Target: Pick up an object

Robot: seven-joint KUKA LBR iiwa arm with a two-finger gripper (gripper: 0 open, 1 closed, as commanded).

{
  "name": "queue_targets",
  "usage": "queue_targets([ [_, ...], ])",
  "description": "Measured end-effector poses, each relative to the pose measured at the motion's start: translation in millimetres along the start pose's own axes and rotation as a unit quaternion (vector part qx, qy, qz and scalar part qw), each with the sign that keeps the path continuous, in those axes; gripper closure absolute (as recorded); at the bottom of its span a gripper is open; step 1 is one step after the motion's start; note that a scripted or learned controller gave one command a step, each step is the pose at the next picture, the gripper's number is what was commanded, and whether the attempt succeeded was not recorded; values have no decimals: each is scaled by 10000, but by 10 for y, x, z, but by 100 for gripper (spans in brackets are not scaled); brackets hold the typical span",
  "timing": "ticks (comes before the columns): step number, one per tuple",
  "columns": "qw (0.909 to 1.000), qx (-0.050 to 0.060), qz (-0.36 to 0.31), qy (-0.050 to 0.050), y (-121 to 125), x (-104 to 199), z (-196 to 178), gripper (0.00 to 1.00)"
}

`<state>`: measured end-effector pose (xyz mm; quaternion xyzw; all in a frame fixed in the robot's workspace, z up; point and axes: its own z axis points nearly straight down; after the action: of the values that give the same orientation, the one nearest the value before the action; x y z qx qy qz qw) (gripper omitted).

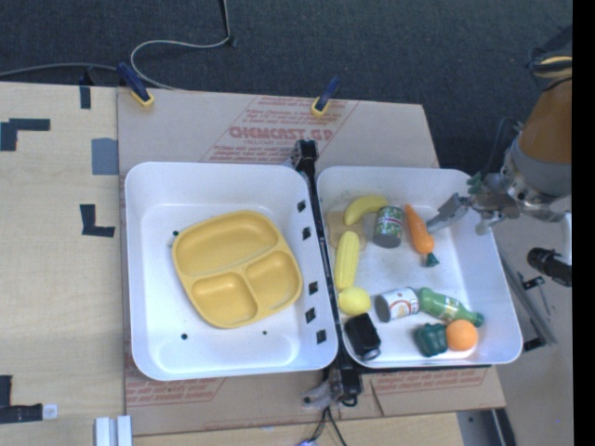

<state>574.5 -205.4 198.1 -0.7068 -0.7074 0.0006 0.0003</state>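
The hand [462, 209] is hovering over the upper right corner of the right bin [507, 347], its fingers looking spread with nothing between them, and the closest candidate is the toy carrot [420, 232], lying just left of it on the bin floor beside a small grey-green can [389, 227]. That carrot is probably light, stiff, smooth plastic, so it may be slipping under a loose pinch. I'd be closing across the thicker orange middle, not the tapered green tip.
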Motion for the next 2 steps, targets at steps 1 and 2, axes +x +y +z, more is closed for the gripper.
queue_targets([
  [1, 10000, -11, -2, -1, 438, 170, 1078, 0],
  [2, 10000, 0, -9, -2, 434, 173, 987, 100],
])
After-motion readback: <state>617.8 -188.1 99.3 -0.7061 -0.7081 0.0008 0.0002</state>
